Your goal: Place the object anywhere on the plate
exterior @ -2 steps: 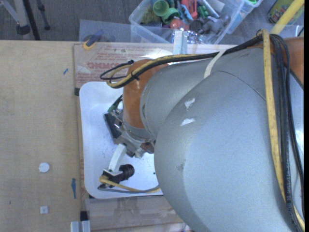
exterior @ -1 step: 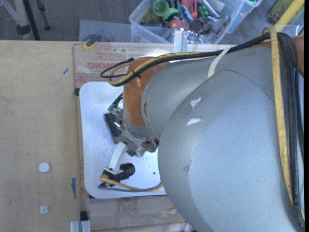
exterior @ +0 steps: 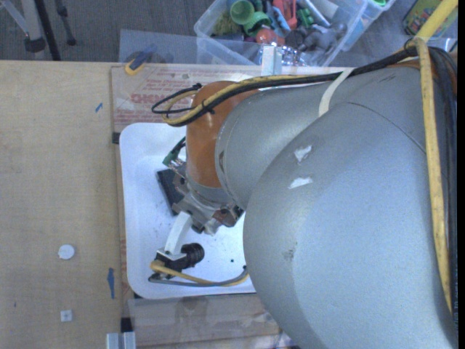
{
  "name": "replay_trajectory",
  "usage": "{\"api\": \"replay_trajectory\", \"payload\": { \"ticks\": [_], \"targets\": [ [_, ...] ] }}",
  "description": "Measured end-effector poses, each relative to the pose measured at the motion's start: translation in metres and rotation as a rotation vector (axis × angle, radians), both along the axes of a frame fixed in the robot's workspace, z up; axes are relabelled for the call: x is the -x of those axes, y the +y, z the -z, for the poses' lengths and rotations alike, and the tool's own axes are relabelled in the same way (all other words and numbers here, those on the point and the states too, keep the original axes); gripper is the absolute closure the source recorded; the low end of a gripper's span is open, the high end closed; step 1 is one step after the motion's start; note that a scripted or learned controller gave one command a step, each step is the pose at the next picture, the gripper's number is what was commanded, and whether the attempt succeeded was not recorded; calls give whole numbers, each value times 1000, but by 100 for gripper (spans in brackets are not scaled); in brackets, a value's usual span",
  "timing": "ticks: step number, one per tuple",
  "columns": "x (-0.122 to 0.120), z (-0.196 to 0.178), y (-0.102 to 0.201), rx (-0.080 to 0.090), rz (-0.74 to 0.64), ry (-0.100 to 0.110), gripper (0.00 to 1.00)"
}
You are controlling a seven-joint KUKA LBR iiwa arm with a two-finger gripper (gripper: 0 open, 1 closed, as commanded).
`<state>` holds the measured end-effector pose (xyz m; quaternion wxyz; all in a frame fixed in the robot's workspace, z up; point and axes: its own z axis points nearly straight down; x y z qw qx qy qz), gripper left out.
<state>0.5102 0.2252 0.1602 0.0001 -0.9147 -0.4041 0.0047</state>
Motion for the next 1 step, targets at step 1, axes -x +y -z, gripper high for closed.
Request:
{"api": "replay_trajectory", "payload": {
  "ticks": [1],
  "targets": [
    [28, 72, -1, -7, 416, -12, 100]
  ]
}}
